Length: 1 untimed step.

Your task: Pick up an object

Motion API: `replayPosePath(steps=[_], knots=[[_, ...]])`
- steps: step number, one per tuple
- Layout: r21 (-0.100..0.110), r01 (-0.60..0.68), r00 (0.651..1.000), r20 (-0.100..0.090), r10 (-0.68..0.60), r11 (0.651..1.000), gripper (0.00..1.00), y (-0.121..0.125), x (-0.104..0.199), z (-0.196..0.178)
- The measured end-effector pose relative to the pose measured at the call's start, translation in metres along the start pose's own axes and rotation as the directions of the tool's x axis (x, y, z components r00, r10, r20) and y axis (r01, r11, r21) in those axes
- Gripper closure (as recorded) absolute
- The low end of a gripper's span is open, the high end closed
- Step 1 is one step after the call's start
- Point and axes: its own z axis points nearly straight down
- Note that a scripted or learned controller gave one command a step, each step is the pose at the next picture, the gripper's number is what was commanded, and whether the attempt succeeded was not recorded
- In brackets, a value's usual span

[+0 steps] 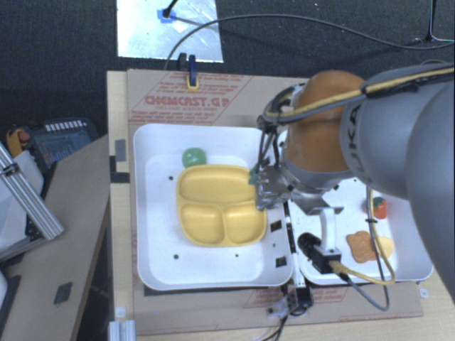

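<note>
A yellow three-compartment tray (217, 204) lies in the left white bin (160, 261). A small green object (193, 157) sits just behind the tray's far left corner. My gripper (261, 190) hangs at the tray's right edge, close to the wall between the two bins. The big grey and orange arm covers most of the gripper. In the right bin (412, 261) lie an orange flat piece (361, 246), a pale yellow piece (382, 246) beside it, and a small red-orange object (379, 207).
A brown cardboard sheet (192, 98) lies under and behind the bins. A shiny metal plate (167, 20) lies on the dark floor at the back. A side bench with aluminium bars (28, 190) stands at the left.
</note>
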Motion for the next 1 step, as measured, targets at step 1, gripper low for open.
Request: replayPosePath(steps=[1], knots=[[0.000, -0.005, 1.000, 0.001, 0.005, 1.000, 0.00, 0.0004, -0.0022, -0.0001]])
